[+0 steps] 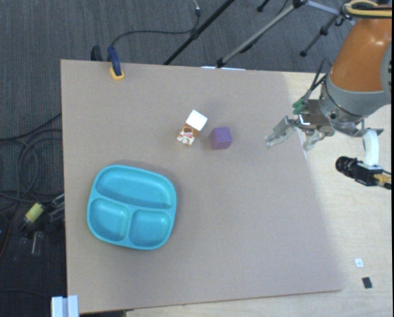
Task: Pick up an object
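Purple cube (220, 137) is sitting near the middle of the tan board (249, 230), a little toward the far edge, resting flat. It is squat and about as wide as it is long, so it is showing no real long axis; its edges are turned slightly off square to the board's edges. Just beside it on the left, a small white block (197, 120) is lying tilted like a diamond, with a little white-and-brown figure (186, 136) touching it on the near side. Neither of these is quite touching the cube — a thin strip of board is showing between them.

From the camera above, the arm is reaching in from the right, its orange band (363, 48) bulking over the grey wrist. The gripper (293, 132) is hanging over the board's right side, well apart from the cube, with its fingers (276, 135) pointing left and slightly down the picture. They are standing spread, nothing between them.

A blue divided plate (132, 207) is lying toward the near left of the board, well apart from the cube. A blue and yellow clamp (115, 65) is gripping the board's far edge.
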You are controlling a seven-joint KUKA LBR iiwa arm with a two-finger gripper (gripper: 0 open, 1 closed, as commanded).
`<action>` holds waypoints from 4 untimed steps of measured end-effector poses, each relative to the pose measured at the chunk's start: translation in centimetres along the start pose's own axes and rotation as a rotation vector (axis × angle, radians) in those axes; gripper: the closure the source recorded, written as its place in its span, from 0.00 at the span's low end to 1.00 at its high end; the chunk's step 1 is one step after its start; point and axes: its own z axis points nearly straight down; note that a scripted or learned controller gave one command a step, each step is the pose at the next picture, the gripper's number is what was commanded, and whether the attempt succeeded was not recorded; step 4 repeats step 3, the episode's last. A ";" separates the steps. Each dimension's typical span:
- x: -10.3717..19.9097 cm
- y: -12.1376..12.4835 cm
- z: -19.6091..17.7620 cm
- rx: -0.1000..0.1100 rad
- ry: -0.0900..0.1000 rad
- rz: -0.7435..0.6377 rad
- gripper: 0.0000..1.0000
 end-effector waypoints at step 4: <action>-1.1 -0.5 5.7 -0.001 -0.001 -0.080 0.00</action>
